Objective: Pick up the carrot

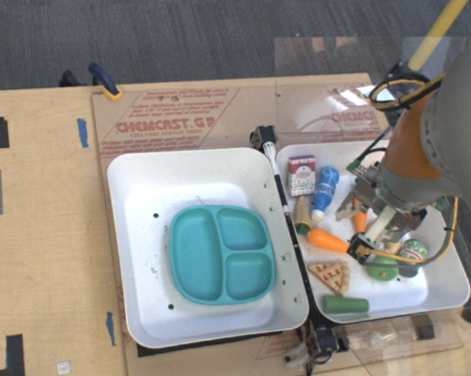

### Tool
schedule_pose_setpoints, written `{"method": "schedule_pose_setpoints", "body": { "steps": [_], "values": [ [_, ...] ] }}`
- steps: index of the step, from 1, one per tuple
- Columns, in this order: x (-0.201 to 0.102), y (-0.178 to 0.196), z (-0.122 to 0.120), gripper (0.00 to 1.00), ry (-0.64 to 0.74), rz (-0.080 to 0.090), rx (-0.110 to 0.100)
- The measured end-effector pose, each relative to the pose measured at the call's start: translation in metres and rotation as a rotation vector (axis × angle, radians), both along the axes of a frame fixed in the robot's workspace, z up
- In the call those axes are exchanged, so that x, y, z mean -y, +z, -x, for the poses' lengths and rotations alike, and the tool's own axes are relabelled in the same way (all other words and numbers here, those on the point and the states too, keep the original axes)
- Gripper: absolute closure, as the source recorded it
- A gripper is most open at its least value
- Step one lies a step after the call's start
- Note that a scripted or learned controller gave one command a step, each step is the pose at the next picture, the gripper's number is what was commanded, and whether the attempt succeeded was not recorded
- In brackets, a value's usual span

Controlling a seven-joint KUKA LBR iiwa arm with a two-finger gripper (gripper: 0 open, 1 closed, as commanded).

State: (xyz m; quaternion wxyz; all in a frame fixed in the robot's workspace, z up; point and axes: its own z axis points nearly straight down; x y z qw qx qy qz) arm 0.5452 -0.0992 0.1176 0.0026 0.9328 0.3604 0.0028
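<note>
On the left sits the brown bench (38,237), with a few black marks and bits of blue tape on it. Next comes the left bin (132,198), white and shallow, and inside it lies a teal plate (221,254) with three parts — one long part on the left and two smaller ones on the right. Just past the bin's right wall is the right bin (447,285), and this one has lots of little things in it. At the far left of this bin is a small red and white box (302,175), and just beside it, to the right, a blue bottle (326,189) lies tilted. Nearer to us is the carrot (328,239) — orange, lying flat on the bin floor, with its thin end pointing left. Below the carrot is a slice of pizza (330,275), and nearer still a green pickle (345,303) lies by the front wall. Right of the carrot is the gripper (368,242), hanging from the grey arm (448,120) with its orange band. Its tip is just beside the carrot's fat end, but the carrot is not between the fingers. I cannot tell if the fingers are spread or squeezed together. A round green thing (382,271) lies just under the gripper.
</note>
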Motion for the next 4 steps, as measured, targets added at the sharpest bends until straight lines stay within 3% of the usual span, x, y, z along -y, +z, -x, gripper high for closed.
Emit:
{"method": "schedule_pose_setpoints", "body": {
  "steps": [1, 2, 3, 4],
  "values": [
    [0.031, -0.021, -0.008, 0.0, -0.188, -0.002, 0.015],
    [0.016, -0.029, -0.024, 0.0, -0.345, -0.002, 0.001],
    [0.015, -0.018, -0.025, 1.0, -0.34, -0.002, 0.003],
    [0.008, -0.027, 0.035, 1.0, -0.383, -0.006, 0.006]
  ]
}}
